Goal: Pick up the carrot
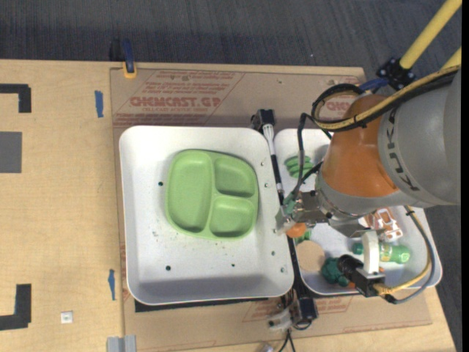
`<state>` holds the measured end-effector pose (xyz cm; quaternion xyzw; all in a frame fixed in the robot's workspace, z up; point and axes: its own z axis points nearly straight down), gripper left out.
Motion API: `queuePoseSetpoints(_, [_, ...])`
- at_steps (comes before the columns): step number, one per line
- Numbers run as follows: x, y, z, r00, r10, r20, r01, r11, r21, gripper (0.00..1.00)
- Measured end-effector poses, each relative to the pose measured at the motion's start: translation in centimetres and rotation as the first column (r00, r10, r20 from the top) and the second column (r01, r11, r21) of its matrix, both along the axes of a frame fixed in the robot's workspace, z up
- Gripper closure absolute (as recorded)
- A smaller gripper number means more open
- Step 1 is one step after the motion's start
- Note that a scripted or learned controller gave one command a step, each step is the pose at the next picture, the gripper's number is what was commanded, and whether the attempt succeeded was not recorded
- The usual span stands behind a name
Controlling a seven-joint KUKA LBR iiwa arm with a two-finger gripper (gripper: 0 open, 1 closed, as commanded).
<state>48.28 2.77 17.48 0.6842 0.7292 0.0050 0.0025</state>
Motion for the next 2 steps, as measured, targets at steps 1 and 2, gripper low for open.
queuePoseSetpoints(1, [-0.2, 1.4, -2.4, 0.997, -0.071, -0.006, 0.071, 0.997, -0.006, 1.00])
queuePoseSetpoints(2, [10.1, -0.7, 1.0, 0.998, 0.057, -0.009, -0.057, 0.998, -0.004, 1.00])
